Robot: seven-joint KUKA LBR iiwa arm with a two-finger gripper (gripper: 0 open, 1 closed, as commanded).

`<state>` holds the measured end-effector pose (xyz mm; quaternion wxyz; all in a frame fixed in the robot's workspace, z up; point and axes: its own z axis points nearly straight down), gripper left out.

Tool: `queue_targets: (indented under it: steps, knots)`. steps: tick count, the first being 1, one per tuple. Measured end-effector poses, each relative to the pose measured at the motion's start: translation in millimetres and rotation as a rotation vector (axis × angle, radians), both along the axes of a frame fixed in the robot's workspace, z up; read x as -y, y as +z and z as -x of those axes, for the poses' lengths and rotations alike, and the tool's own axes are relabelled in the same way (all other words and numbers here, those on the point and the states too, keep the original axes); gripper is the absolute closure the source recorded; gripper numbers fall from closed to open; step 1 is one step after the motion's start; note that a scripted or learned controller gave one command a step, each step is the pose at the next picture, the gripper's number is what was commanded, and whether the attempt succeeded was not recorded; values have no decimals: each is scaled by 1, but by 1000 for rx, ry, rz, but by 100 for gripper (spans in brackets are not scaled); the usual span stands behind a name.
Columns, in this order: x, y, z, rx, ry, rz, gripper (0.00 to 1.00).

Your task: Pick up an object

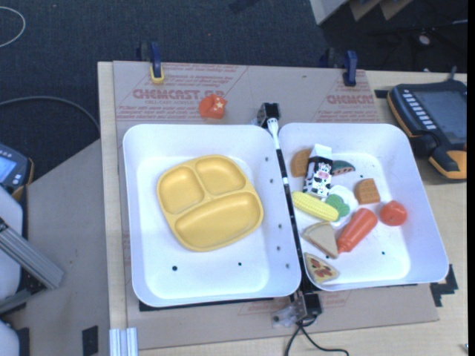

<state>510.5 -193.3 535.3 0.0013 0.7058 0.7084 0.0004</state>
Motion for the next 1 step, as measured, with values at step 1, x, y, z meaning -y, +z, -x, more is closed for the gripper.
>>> queue_targets:
  steps: [1]
  knots:
    - [-29,0,-19,1,0,1,100]
